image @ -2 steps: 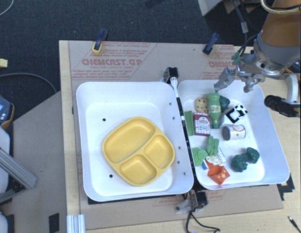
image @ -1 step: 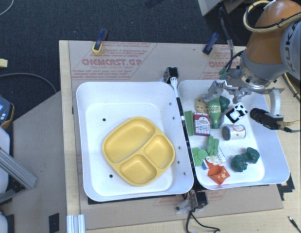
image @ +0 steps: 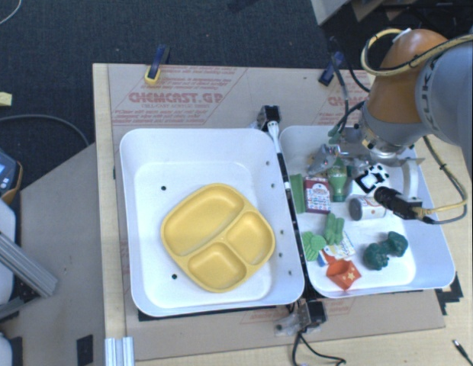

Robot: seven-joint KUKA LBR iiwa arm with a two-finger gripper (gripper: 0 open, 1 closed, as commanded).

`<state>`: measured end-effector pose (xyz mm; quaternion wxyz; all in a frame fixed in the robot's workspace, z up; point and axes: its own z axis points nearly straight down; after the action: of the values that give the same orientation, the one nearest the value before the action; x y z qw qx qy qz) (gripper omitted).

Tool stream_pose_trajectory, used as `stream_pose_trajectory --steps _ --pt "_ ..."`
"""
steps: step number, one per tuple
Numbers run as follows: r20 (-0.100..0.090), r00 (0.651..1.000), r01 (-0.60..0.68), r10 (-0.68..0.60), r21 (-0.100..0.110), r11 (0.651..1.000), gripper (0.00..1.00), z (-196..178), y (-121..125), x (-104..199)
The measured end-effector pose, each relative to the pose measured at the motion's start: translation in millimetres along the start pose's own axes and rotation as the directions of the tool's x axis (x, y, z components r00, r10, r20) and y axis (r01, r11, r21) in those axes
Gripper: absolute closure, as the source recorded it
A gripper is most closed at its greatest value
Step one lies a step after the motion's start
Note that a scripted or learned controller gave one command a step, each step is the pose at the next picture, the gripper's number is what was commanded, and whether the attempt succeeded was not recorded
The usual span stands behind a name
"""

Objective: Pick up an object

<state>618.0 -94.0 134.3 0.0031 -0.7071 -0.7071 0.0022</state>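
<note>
Dark carpet surrounds the desk, a brown board with red lettering that carries two white bins side by side. Lying in the left bin is a yellow divided plate, tilted on the diagonal. Small things crowd the right bin: a green bottle, a red-and-white carton, a flat green piece by the divider, a dark green lump, a red packet and a few light green bits. Reaching in from the right, the grey arm hangs its claw low over the far end of the right bin, right above the bottle. Whether the claw is wide or narrow I cannot tell from here; nothing visibly sits in it.
</note>
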Motion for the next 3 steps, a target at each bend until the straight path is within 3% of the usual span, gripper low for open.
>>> stream_pose_trajectory --steps 1,2,3 --pt "0.002 1.000 -0.001 0.001 -0.006 1.000 0.00 50.7 0.8 0.3" --pt "0.002 1.000 -0.001 0.001 -0.016 1.000 1.00 35.3 3.3 0.4" --pt "0.003 1.000 0.000 0.000 -0.014 1.000 1.00 -13.1 11.1 -5.9"
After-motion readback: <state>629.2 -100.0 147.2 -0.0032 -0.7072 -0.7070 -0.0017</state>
